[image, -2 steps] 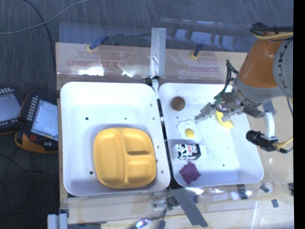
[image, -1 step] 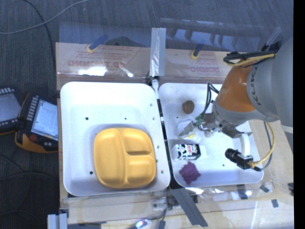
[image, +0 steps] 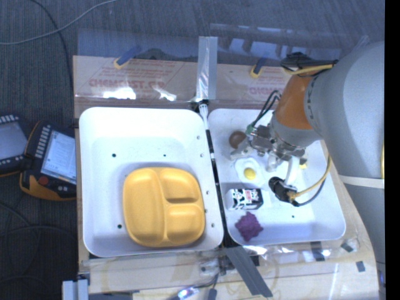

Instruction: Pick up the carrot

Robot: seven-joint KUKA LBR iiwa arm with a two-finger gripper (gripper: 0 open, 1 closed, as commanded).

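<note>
My gripper (image: 273, 157) reaches down into the right bin (image: 325, 227), close over its floor in the upper middle. The grey arm with its orange band (image: 294, 108) covers the bin's upper right part and hides what lies under the gripper. A toy fried egg (image: 249, 170) lies just left of the gripper. A small brown round piece (image: 237, 139) sits at its upper left.
A black-and-white patterned carton (image: 245, 197) and a purple grape bunch (image: 249, 226) lie in the right bin's front left. A yellow divided plate (image: 164, 206) sits in the left bin (image: 112, 136). A black cable plug (image: 279, 188) hangs below the wrist.
</note>
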